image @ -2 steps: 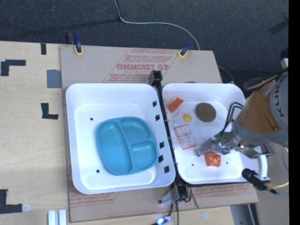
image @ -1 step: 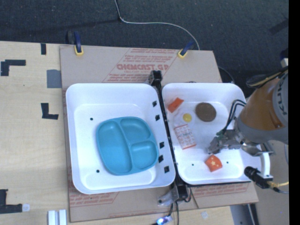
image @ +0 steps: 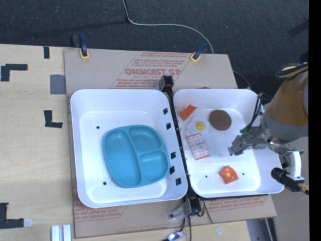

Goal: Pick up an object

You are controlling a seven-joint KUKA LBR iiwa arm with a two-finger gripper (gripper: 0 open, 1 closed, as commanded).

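Note:
In the right bin lie a brown disc, an orange wedge, a small yellow piece, a clear packet with red print and a red-orange block. My gripper hangs over the bin's right side, right of the packet, below the disc and above the red-orange block. I see no object between its tips. A blue divided plate lies in the left bin.
A black divider with clips runs between the two bins. Both bins rest on a cardboard sheet held by clamps at the back. A cable crosses the dark floor behind.

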